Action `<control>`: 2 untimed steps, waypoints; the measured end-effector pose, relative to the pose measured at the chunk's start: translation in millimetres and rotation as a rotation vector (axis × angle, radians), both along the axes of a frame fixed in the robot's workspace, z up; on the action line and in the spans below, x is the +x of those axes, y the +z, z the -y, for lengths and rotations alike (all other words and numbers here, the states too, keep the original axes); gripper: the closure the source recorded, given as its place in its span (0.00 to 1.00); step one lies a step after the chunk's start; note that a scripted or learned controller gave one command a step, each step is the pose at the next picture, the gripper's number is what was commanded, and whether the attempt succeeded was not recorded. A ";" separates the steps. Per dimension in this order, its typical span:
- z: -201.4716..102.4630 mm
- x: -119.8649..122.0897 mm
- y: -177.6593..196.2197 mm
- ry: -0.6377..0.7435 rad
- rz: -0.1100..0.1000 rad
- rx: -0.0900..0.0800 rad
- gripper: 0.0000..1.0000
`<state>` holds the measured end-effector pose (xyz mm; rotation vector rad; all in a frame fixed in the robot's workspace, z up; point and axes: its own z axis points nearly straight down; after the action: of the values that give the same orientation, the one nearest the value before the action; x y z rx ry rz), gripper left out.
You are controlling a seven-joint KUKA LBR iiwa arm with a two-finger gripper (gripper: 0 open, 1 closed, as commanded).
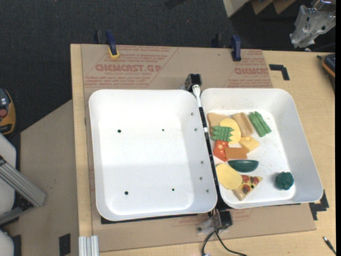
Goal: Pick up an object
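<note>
Toy food lies in the right bin (298,143), mostly crowded along its left side. The pile includes a green pod (260,124), a tan roll (244,122), a yellow corn piece (228,128), an orange wedge (249,143), a red piece (220,151), a dark green half-round (243,165), a yellow disc (229,177) and a pizza slice (248,185). A green broccoli (284,181) sits alone near the front right corner. My gripper (311,20) hangs at the top right corner, high and well behind the bin, touching nothing.
The left bin (106,159) stands beside the right one, their rims meeting at the middle. Both rest on a brown board (80,89) held by blue clamps (112,44) at the back. A cable (213,239) trails off the front edge.
</note>
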<state>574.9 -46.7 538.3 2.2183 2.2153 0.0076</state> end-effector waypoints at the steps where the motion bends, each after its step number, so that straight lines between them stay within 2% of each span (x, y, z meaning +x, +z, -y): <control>1: -13.6 -26.8 -90.6 0.001 -0.019 0.002 1.00; 2: -10.7 -4.1 -2.8 0.003 0.005 0.000 1.00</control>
<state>570.7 -36.1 535.5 2.2121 2.2160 0.0131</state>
